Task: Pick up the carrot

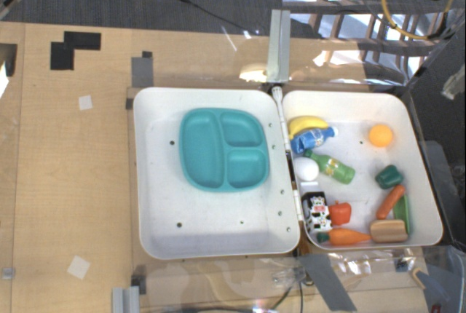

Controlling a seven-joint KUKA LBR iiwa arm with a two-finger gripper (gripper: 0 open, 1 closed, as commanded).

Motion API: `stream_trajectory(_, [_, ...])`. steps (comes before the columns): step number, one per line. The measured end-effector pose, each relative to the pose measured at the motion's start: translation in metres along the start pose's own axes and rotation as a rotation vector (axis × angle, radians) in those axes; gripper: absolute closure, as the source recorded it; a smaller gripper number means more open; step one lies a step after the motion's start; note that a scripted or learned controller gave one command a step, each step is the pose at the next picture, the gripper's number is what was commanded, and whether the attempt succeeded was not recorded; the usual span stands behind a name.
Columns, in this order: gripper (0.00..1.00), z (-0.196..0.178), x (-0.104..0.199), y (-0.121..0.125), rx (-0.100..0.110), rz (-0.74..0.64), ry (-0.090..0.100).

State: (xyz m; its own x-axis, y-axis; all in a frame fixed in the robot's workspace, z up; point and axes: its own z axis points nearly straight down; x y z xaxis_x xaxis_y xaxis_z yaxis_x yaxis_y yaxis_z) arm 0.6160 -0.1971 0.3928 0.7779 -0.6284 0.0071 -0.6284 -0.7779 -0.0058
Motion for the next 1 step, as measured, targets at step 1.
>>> stream_trajectory(1, [1.00, 0.0987, -0.0008, 0.0037, -0.002, -0.227, -0.009])
